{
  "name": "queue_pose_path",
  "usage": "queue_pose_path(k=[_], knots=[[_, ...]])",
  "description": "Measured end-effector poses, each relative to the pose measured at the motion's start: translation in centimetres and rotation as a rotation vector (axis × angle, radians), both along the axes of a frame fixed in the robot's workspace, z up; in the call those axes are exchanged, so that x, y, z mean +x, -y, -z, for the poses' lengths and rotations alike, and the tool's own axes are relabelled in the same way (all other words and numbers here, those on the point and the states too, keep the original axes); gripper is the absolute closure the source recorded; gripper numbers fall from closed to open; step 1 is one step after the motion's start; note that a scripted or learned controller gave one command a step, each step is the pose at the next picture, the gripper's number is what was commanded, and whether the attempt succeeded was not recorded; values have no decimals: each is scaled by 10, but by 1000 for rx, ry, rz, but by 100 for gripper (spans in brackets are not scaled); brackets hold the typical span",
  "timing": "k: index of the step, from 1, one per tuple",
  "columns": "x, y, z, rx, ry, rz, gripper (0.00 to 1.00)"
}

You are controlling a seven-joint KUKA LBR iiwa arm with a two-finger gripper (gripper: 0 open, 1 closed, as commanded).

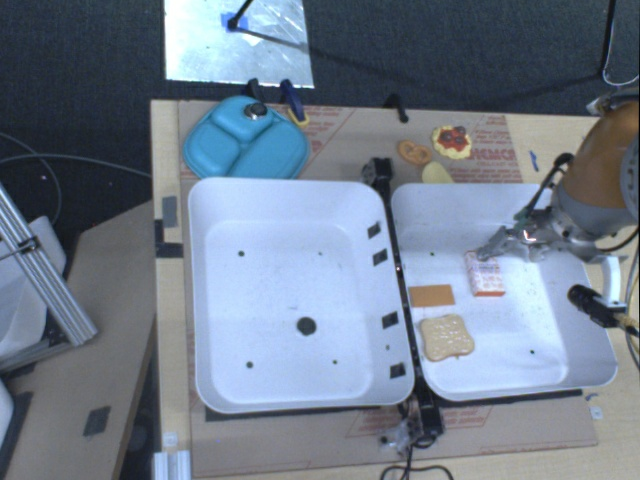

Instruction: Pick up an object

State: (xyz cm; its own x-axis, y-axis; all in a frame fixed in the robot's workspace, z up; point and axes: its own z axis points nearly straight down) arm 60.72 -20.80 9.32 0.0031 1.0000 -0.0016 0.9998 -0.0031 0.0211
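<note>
Gripper poised over the right bin, finger state indiscernible; small box just beneath its tip, orange card and toast slice farther left

Right bin holds a small box, a flat card left of it, toast piece in front. Divided plate behind left bin.
</note>
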Motion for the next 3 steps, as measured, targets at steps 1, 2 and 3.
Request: queue_pose_path(k=[1, 2, 3], knots=[[25, -141, -99, 6, -6, -22, 0], [65, -143, -157, 1, -9, -10, 0], [62, -197, -142, 3, -19, -11, 0]])
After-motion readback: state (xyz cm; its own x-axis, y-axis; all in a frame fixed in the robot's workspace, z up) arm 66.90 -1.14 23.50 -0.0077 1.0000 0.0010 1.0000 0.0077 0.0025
